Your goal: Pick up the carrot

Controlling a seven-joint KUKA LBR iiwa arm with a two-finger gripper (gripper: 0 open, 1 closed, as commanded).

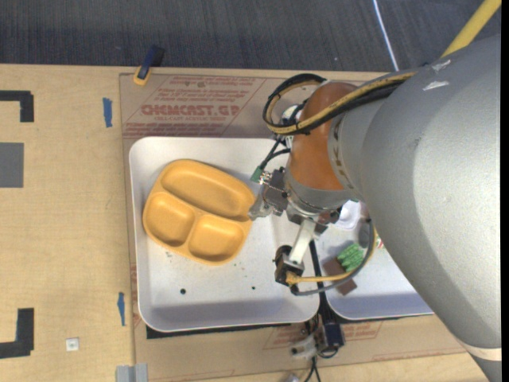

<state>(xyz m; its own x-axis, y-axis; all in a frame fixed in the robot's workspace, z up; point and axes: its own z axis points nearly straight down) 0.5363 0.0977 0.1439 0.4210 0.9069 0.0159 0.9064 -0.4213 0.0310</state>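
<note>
Gripper [266, 196] is low over the left bin [207, 297], right at the right-hand rim of the yellow 3-compartment plate [195, 209]. From this angle you can't tell if it's open or closed. The plate lies in the upper-left part of that bin, with 2 dark specks [183, 291] on the bare floor below it. You can't place the carrot for sure: a green leafy piece [351, 255] in the right bin [386, 293], tucked against the arm [429, 173], could be its top. A brown bit [345, 286] lies just below it.
</note>
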